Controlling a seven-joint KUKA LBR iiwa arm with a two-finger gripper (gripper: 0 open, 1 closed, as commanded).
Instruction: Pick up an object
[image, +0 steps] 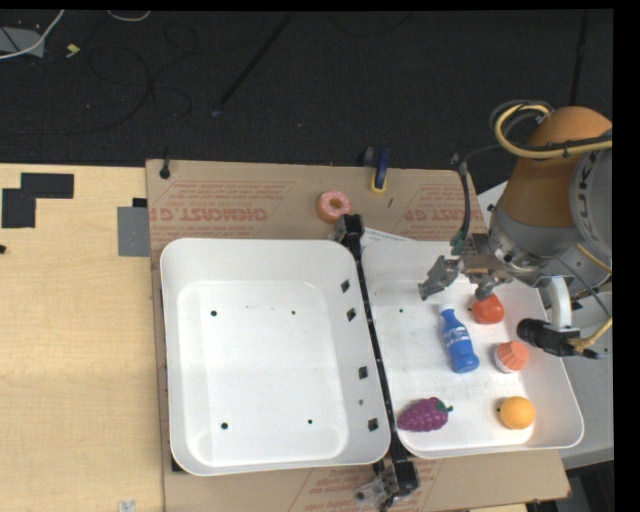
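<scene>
My gripper (462, 278) hangs over the right bin (400, 330), near its far edge, and its fingers are spread with nothing between them. Just beyond my right-hand finger sits a red-orange toy (488, 309). Below the gripper, toward the near rim, lies a blue bottle (458, 341). Further out are a pink-orange piece (511, 356), an orange (516, 412) and a purple grape bunch (424, 415). The left bin (190, 300) stands well apart.
</scene>
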